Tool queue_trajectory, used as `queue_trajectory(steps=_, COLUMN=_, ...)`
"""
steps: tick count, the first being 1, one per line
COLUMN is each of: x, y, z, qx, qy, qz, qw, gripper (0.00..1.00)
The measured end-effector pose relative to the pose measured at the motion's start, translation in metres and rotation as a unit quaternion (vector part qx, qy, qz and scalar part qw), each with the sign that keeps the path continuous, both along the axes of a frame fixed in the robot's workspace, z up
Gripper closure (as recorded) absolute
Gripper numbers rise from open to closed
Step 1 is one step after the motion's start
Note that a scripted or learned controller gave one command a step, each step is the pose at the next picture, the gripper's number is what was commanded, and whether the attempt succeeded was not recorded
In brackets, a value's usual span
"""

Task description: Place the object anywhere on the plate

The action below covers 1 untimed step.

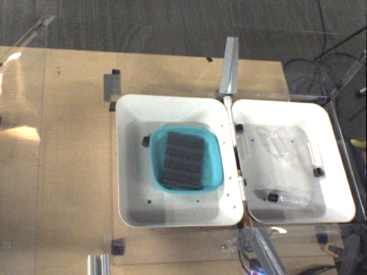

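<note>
A: We see two shallow white bins side by side on a pale wooden worktop. The left bin is smooth moulded plastic with rounded corners, and in it lies a turquoise plate, squarish with soft corners and a raised rim.

B: On that plate we find the object, a dark grey rectangular block with crosswise ridges, like ribbed foam or rubber. It lies flat, near the plate's middle, inside the rim on every side. We cannot tell the material for certain.

A: The right bin is harder for us to read. We make out several clear plastic pieces: a tube-like one with a dark cap near the front wall, and another slim clear piece with a dark end towards the right wall. Fainter transparent shapes lie further back, their outlines almost lost against the white.

B: A grey metal bar rises from where the two bins meet at the far edge. A small dark knob sits just left of the plate, half hidden by its rim.

A: We find no writing or labels that we can read. Beyond the worktop we see grey ribbed carpet, with dark cables at the right.

B: As for the tool, we cannot tell its state.
</note>
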<state>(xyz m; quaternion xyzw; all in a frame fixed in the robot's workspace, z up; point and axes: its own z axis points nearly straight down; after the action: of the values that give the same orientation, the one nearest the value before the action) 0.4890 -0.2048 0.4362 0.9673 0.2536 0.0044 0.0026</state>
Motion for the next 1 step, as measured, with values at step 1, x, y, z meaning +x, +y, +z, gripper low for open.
queue_trajectory(steps=1, x=-0.0002, y=-0.0005, z=0.0000, qx=-0.0001, qy=0.000, qz=-0.065, qw=0.9979, gripper=0.00)
